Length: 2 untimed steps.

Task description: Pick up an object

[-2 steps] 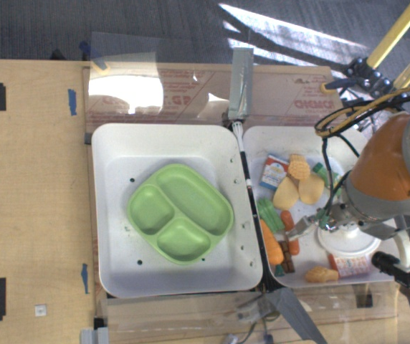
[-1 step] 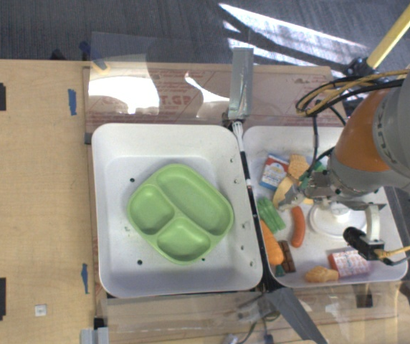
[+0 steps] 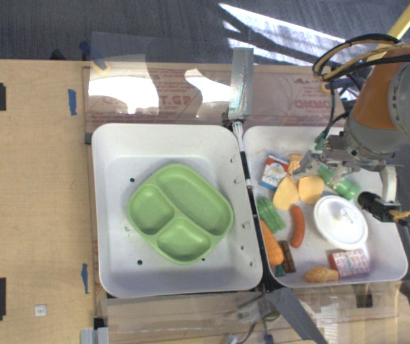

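My gripper (image 3: 318, 166) hangs low over the back of the right bin (image 3: 395, 246), under the grey wrist with its orange band. Right below it lie a yellow-orange fruit (image 3: 310, 189) and a pale yellow pear-shaped piece (image 3: 285, 194). A green bottle (image 3: 342, 186) lies just to its right, and a blue, white and red carton (image 3: 274, 172) just to its left. I see nothing lifted off the bin floor.
The right bin also holds a white round bowl (image 3: 340, 219), a red sausage (image 3: 297, 226), a green vegetable (image 3: 269, 213), a carrot (image 3: 272, 242), a bread piece (image 3: 322, 273) and a pink can (image 3: 348, 262). A green divided plate (image 3: 180, 212) lies in the left bin (image 3: 112, 156).
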{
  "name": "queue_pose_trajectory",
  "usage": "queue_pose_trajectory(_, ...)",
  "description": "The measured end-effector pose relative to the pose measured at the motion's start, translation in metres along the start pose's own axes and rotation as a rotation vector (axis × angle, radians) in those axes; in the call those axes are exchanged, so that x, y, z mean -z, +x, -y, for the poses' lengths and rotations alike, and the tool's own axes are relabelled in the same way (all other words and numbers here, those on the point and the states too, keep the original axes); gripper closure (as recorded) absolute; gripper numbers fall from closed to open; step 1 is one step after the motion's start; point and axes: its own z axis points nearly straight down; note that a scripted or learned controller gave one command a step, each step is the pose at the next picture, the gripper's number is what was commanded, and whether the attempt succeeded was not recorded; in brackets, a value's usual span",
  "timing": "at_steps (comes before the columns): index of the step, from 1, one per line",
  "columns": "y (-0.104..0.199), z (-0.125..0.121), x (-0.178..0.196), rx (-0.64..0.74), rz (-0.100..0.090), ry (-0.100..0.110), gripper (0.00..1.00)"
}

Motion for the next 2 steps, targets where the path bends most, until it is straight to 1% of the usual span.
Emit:
queue_pose_trajectory(1,0.0127,0.0325,-0.0543,-0.486,-0.003,-0.009,0.0)
queue_pose_trajectory(2,0.0139,0.034,-0.0472,-0.484,-0.001,-0.001,1.0)
